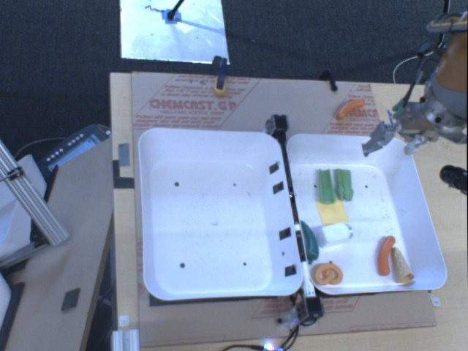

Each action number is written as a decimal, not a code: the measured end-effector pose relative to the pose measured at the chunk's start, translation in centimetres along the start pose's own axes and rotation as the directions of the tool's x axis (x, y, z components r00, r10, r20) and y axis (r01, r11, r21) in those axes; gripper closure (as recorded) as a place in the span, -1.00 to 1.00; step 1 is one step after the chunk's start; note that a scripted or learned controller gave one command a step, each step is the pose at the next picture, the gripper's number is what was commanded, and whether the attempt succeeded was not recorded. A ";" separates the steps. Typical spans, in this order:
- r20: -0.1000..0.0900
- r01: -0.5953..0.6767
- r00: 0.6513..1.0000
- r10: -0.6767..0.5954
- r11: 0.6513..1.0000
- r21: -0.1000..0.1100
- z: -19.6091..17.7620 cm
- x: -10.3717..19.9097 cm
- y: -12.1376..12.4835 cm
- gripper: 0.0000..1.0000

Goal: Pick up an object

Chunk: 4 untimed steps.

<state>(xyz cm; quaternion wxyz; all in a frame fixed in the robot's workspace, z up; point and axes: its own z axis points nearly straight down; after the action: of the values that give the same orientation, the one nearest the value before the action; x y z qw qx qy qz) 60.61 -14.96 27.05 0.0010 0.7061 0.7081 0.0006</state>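
Note:
The right bin [428,218] holds two green sticks [333,184] side by side, with a yellow square [333,213] and a white cylinder [337,232] below them. A dark green piece [309,241] lies at its left wall. Near the bin's front are an orange ring [327,273], a red sausage [385,255] and a tan cone [401,266]. My gripper [393,142] hangs over the bin's back right corner. It is open, with nothing between its fingers [375,140], and it stands well apart from all the objects.
The left bin [212,210] sits beside the right one, with a black divider [285,189] between them. An orange sausage [351,109] lies outside on the cardboard behind the right bin. A yellow and blue clip [219,75] stands at the cardboard's back edge.

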 end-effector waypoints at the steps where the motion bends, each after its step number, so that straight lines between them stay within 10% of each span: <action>1: 0.000 0.003 1.000 -0.003 1.000 -0.003 -1.1 0.0 0.1 1.00; 2: 0.005 0.003 1.000 -0.003 1.000 -0.020 -26.9 -0.1 1.5 1.00; 4: -0.001 0.003 1.000 -0.003 1.000 -0.002 -26.6 3.9 -12.1 1.00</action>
<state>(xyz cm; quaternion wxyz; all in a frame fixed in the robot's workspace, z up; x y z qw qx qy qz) 48.45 -11.04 53.61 0.0012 0.7052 0.7090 0.0016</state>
